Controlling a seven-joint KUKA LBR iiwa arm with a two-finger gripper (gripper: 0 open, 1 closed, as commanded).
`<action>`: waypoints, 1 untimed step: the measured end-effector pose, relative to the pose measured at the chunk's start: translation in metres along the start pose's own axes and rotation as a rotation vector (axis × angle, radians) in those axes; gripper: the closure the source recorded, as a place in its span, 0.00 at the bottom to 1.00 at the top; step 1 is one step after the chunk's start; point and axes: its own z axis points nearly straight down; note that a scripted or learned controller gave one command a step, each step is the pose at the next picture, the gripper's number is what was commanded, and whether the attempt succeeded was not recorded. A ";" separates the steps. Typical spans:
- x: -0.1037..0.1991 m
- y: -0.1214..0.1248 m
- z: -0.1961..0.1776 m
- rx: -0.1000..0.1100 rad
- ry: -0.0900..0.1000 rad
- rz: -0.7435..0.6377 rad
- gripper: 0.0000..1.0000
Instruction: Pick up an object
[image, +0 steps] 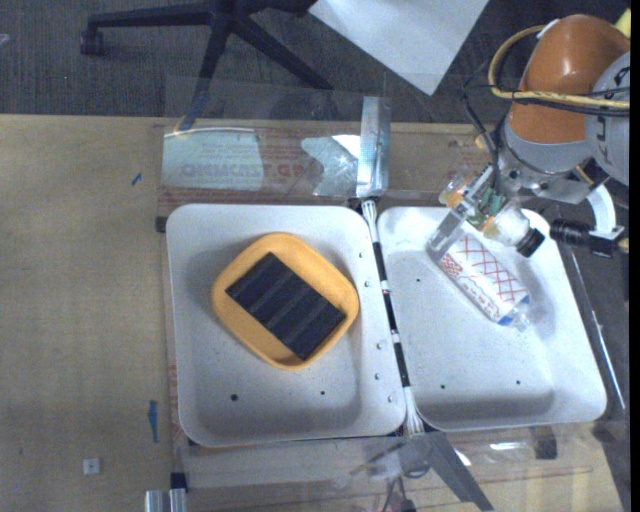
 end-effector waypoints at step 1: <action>-0.006 -0.020 0.043 0.005 0.005 0.195 1.00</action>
